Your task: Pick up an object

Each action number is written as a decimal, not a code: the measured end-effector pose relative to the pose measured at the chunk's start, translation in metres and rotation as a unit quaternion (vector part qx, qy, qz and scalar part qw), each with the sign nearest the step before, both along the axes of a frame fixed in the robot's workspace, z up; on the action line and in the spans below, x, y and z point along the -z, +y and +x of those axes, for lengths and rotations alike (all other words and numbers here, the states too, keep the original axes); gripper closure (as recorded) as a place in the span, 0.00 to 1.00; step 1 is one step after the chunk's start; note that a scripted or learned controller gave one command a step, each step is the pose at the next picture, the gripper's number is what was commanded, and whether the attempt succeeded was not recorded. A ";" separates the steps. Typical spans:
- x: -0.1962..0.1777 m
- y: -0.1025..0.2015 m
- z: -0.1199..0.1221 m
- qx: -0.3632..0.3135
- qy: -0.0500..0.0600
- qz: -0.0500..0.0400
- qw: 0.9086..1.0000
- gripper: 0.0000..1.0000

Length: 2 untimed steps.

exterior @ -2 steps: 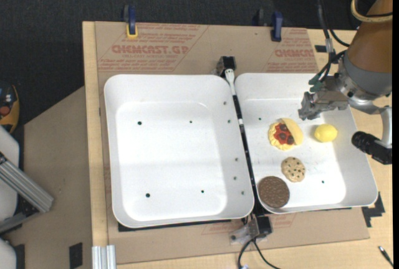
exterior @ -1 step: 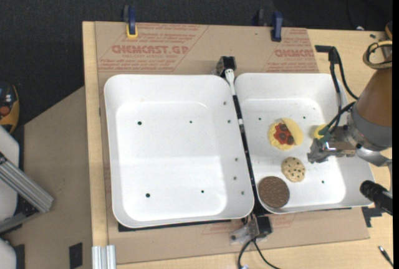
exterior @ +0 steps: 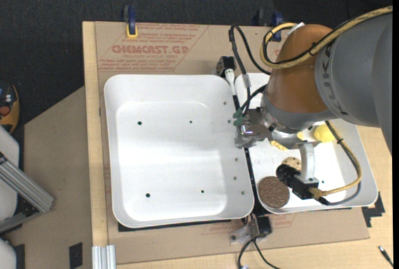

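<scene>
Nearest candidate: brown disc (exterior: 274,192), flat in the right bin (exterior: 341,171), close against its front left corner. Round, so no long axis and no heading; broad face up. Farther back, a yellow piece (exterior: 323,132), half hidden under the arm (exterior: 324,75). Gripper (exterior: 248,132) over the divide between the bins; opening impossible to tell. Likely risks: catching the bin wall, or slipping off so thin and flat a disc.

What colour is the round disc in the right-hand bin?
The disc is brown, seen best in the camera view.
</scene>
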<state>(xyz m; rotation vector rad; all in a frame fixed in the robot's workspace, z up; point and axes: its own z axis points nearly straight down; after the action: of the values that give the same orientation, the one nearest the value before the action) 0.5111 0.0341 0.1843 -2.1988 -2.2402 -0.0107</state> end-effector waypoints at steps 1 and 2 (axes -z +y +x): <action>-0.056 -0.101 0.019 0.013 -0.002 -0.006 1.000 1.00; 0.105 -0.140 -0.020 0.013 0.005 -0.003 1.000 1.00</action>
<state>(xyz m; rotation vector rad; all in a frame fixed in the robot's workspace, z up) 0.4909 -0.1056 0.0790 -2.2248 -2.2089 0.0071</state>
